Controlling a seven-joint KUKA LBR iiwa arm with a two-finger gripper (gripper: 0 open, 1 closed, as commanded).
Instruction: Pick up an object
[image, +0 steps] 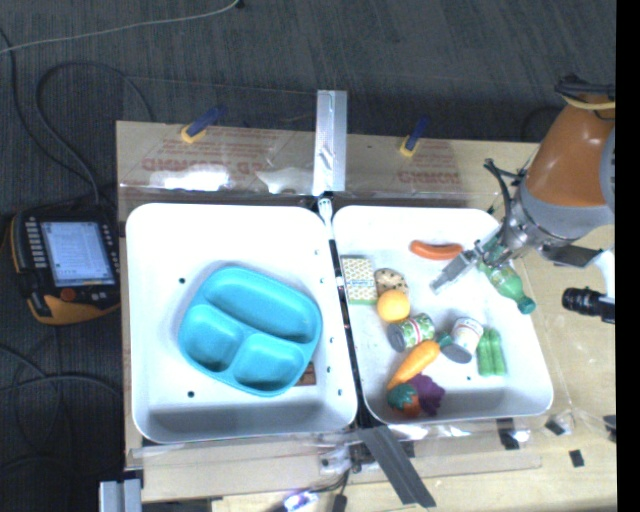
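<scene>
Far to the left of the gripper (452, 272) sits a big blue tray (250, 327) in the left bin (150, 300). The gripper hangs over the right bin (530, 390) — I cannot tell if it is open or closed. A green bottle (510, 287) lies just right of it, a carrot (414, 362) below, a little hot dog (436, 249) just above.

blue divided tray (250, 327), teach pendant (68, 262), yellow clamps (201, 123)

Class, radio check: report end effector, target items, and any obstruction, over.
End effector over right white bin, nothing visibly held. Red toy sausage just beside it. Green plastic bottle lies under the wrist, crowding approach.
</scene>
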